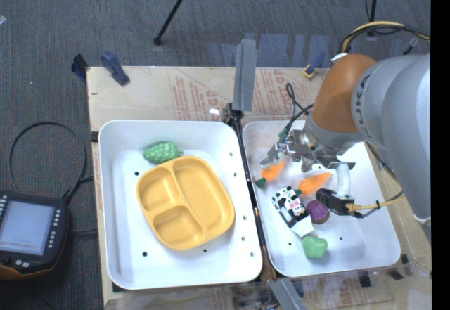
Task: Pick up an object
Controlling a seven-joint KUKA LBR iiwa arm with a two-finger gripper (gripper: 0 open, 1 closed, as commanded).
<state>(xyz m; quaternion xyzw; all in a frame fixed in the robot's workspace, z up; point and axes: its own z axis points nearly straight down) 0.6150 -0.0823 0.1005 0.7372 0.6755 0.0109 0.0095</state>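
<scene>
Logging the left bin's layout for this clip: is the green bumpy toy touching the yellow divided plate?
Touching, as far as the camera view shows: the green bumpy toy sits right against the upper-left rim of the yellow divided plate, with no white bin floor visible between them.

A teach pendant and perhaps blue clamps flank the bench.

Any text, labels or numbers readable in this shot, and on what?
None can be read.
Red printing on the cardboard sheet behind the bins: upside down and too blurred.
Screen of the handheld pendant at left: glare, no legible text.
Black-and-white toy block in the right bin: pattern, no words.
</scene>
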